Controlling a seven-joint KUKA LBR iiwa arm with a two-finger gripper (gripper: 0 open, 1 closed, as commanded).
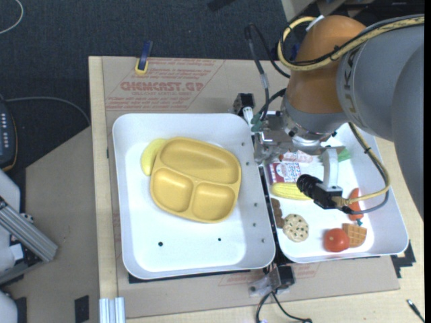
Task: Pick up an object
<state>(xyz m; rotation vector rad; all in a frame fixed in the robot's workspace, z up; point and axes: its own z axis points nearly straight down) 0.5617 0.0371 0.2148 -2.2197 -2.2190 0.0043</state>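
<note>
With the arm [323, 79] over the right bin [384, 210], where corn [288, 191], cookie [295, 227] and tomato [336, 239] lie close, I cannot tell the jaws' state and judge that crowding may spoil the grasp.

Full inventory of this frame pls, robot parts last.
bins: two, white, side by side on cardboard
divided plate: one, yellow, left bin
yellow item: one, partly under plate's left edge
corn cob: one, yellow, right bin, left side
cookie: one, tan, right bin, near side
tomato: one, red, right bin, near edge
waffle: one, orange-brown, beside tomato
packet: one, red-white, right bin, below wrist
green item: one, small, right bin, far side
cardboard: one, tan, red print, under bins
clamp: one, blue-yellow, cardboard's far edge
arm: one, grey with orange band, over right bin
</note>
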